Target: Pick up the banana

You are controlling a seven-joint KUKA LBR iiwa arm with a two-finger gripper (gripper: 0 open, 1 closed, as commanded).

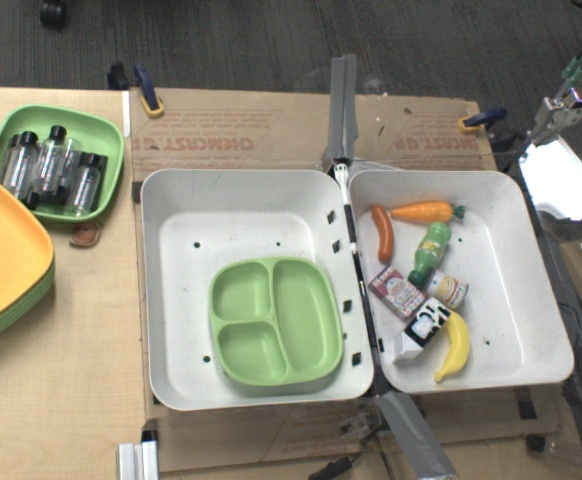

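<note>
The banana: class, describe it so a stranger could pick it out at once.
Start at the right white bin and go to its near corner by the middle divider. The banana lies there beside a black-and-white carton. It is the only yellow, curved item.

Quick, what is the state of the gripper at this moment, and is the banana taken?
Gripper: not in view, state unknown.
Curved yellow banana: lying loose in the right white bin, not picked up.
</note>
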